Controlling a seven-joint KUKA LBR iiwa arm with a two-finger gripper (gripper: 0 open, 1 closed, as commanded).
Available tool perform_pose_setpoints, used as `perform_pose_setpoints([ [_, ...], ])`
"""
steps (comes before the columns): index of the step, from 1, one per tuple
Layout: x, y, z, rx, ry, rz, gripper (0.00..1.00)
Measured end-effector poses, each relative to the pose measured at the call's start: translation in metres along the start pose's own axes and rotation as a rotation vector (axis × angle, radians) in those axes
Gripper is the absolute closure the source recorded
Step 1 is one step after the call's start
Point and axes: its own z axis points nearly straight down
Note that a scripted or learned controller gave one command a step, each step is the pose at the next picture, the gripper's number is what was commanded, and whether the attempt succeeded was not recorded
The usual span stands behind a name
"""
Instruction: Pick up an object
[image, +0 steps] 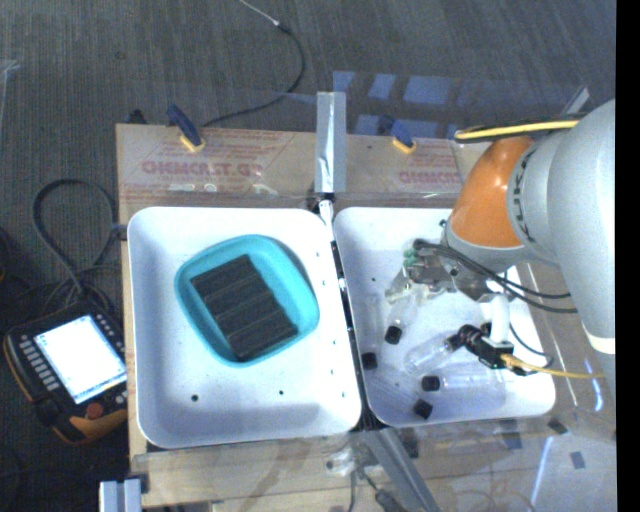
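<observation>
On the floor at far left lies a handheld control pendant (68, 372) with a bright white screen and an orange-and-black casing; a dark cable loops away from it across the grey carpet.

The worktop (230, 165) is a flat brown board with faded red lettering. Two blue clamps grip its far edge, and a narrow strip of dull metal (329, 140) stands between the two bins.

The left bin (160, 400) is shallow white plastic with rounded corners, its floor marked by a few dark specks. In it rests a teal dish (195, 300) — smooth, a soft rounded square, turned at an angle to the bin walls. A black ribbed slab (243, 302) fills the middle of the dish, its surface crossed by parallel grooves.

The right bin (530, 400) is the same white shape, touching the left one along the centre seam. Several small black cube-like pieces (392, 333) are scattered over its near half, well apart from each other. Among them lie clear plastic items (440, 355), glossy and hard to outline against the white.

The gripper (432, 268) hangs over the far part of the right bin, a tangle of grey metal with a touch of green, near a clear piece. Whether the jaws are open or closed I cannot tell, and nothing is visibly held. Above it sits the arm's glossy orange band (485, 205), then smooth grey casing; black and yellow cables trail over the bin's right side.
</observation>
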Motion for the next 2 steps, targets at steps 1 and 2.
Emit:
perform_pose_setpoints([
  [1, 0.0256, 0.0590, -0.1083, 0.016, -0.002, 0.188, 1.00],
  [2, 0.0258, 0.0590, -0.1166, 0.018, -0.007, 0.186, 1.00],
])
